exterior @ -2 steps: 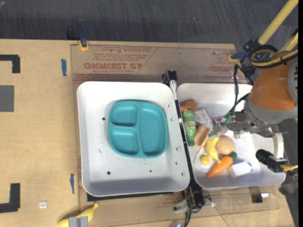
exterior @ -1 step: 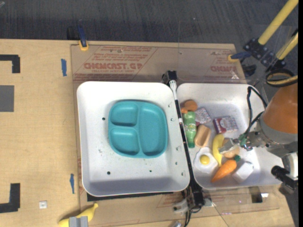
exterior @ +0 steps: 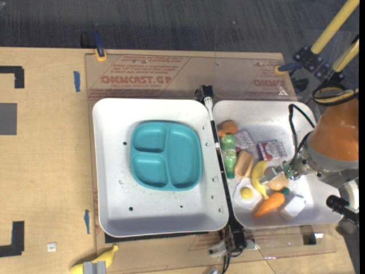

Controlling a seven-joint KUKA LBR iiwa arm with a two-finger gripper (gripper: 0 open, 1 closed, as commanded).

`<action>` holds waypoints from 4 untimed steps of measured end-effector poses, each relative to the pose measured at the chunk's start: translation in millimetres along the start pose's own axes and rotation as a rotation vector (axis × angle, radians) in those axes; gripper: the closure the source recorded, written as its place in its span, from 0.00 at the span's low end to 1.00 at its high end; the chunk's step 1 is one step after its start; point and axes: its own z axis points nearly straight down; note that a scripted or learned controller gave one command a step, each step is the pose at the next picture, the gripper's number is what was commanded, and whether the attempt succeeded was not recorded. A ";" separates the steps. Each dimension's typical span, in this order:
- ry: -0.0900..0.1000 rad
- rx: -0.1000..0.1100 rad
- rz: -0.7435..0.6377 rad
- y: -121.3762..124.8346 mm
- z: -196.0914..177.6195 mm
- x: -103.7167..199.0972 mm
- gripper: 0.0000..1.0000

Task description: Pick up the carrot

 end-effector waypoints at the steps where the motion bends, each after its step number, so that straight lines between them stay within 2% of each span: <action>1: -0.001 -0.004 -0.161 3.4 -0.3 6.3 0.00; 2: -0.003 -0.008 -0.337 10.6 -2.1 22.9 0.00; 3: 0.001 -0.011 -0.476 12.2 -1.7 26.3 0.00; 4: 0.020 0.022 -0.219 -12.6 13.0 -5.0 0.00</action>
